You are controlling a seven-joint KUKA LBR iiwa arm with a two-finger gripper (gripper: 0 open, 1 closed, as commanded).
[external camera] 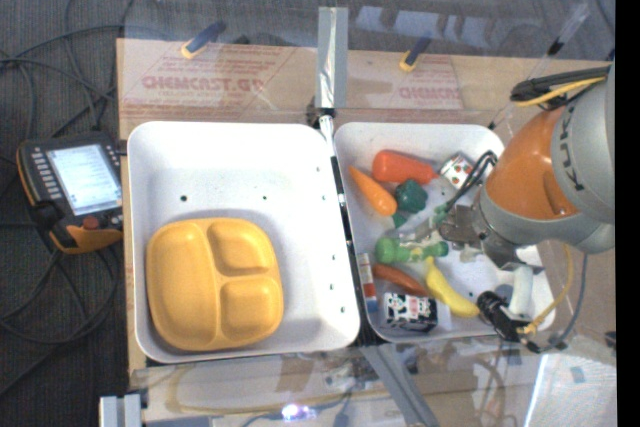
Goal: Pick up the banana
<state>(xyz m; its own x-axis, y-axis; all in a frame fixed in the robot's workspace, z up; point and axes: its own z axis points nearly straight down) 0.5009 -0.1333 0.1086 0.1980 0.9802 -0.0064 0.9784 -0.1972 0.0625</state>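
Note:
The banana (450, 290) is small and yellow. It lies slanted near the front of the right bin (420, 133), between a red item (399, 277) and the bin's right side. My gripper (441, 227) hangs over the middle of the right bin, just behind the banana and above some green toys (400, 247). The grey arm with its orange band (530, 177) covers the bin's right part. Nothing from the bin is visibly held by the gripper.
The right bin also holds an orange carrot (372, 191), a red-orange vegetable (403, 165), a dark green piece (410, 195), a white cube (457, 170) and a black-and-white box (408, 311). A yellow divided plate (214, 281) lies in the left bin (230, 150).

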